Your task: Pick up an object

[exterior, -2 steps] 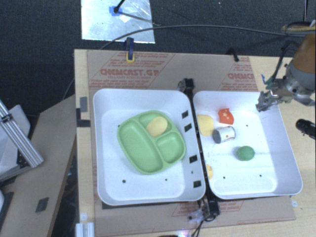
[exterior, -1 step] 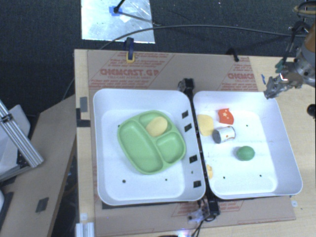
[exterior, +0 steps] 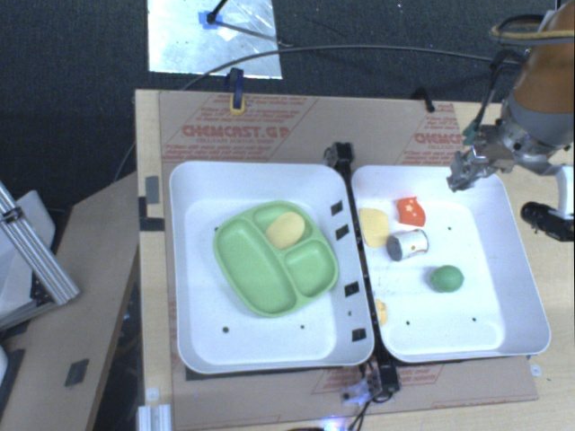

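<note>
Gripper (exterior: 460, 180) sits above the far right corner of the right bin (exterior: 517, 241), at the rim, hanging from the grey arm (exterior: 539, 88) with the orange band. Can't tell if it's spread or pressed together; too small and blurred. Nothing visibly between its tips.

Right bin contents, all apart from the gripper:
- red block (exterior: 411, 211) with white marks, upper middle of the bin
- pale yellow piece (exterior: 374, 226) just left of it, near the divider
- small white-and-grey cylinder (exterior: 406, 244) lying on its side, touching or just beside the yellow piece
- green ball (exterior: 446, 278) nearer the front, well apart from the cylinder
- small yellow bit (exterior: 382, 312) against the left wall, low down, partly hidden

Left bin (exterior: 193, 241): green divided tray (exterior: 260, 277), tilted in plan, with a yellow lemon-like object (exterior: 287, 230) in its upper small compartment. Other compartments bare.

Both bins rest side by side on a cardboard sheet (exterior: 269, 124) on the counter (exterior: 108, 241). Shiny foil square (exterior: 180, 34) lies on the dark floor beyond.
</note>
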You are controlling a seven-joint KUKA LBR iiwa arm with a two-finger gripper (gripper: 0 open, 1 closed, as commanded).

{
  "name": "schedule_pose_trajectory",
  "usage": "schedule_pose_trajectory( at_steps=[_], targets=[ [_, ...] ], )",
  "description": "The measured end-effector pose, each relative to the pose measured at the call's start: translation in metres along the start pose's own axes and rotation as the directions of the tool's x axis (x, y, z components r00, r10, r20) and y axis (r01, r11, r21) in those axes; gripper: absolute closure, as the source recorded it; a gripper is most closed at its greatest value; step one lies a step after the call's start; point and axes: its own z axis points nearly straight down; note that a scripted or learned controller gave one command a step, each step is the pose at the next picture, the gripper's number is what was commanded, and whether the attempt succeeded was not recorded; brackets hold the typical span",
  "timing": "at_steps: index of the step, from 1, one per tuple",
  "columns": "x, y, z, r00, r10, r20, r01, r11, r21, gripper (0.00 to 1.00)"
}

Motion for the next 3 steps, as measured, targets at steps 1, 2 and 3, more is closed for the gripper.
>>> schedule_pose_trajectory(
  at_steps=[1, 2, 3],
  targets=[
    [0.054, 0.000, 0.002, 1.000, 0.000, 0.001, 0.000, 1.000, -0.001, 1.00],
    [0.112, -0.016, 0.016, 1.000, -0.001, 0.000, 0.001, 1.000, 0.000, 1.00],
    [0.170, -0.036, 0.025, 1.000, -0.001, 0.000, 0.001, 1.000, 0.001, 1.00]
  ],
)
